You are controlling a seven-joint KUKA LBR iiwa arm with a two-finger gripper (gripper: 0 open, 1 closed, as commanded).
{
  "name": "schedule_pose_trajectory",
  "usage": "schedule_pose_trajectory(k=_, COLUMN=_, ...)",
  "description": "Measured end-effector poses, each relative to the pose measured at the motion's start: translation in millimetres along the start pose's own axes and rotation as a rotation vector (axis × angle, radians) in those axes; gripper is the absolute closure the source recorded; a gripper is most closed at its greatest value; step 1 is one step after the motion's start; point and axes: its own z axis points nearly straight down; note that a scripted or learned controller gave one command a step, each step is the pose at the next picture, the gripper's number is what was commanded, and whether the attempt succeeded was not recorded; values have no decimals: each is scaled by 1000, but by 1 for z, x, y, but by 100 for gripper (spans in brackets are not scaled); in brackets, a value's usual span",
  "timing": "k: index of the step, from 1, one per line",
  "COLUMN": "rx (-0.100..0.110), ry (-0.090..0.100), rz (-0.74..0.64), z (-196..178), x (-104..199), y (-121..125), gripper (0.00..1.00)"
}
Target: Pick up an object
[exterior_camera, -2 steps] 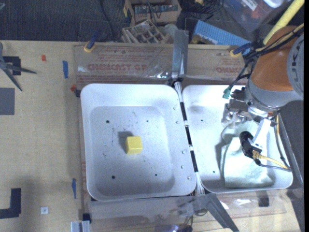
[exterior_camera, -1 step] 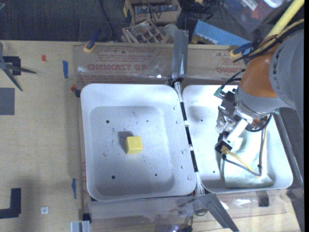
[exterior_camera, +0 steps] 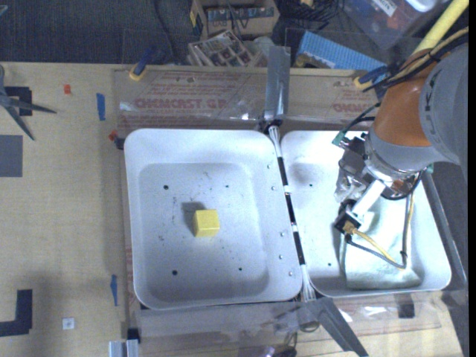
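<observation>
A small yellow block (exterior_camera: 207, 222) lies on the floor of the left bin (exterior_camera: 149, 155), a little left of its middle. My gripper (exterior_camera: 348, 190) hangs low over the right bin (exterior_camera: 312, 158), near that bin's centre, well to the right of the block and across the divider from it. The grey arm with its orange band (exterior_camera: 401, 121) comes in from the upper right and hides part of the right bin's floor. I see nothing between the gripper and the bin floor.
A raised rim (exterior_camera: 286, 199) separates the two bins. A clear-taped cardboard wall (exterior_camera: 193, 103) stands behind them. The wooden bench (exterior_camera: 59, 199) stretches to the left with small black and blue markers on it.
</observation>
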Motion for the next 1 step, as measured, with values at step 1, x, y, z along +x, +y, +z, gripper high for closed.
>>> schedule_pose_trajectory(k=1, rx=-1, ry=-1, rz=2, z=-10, x=-1, y=1, gripper=100)
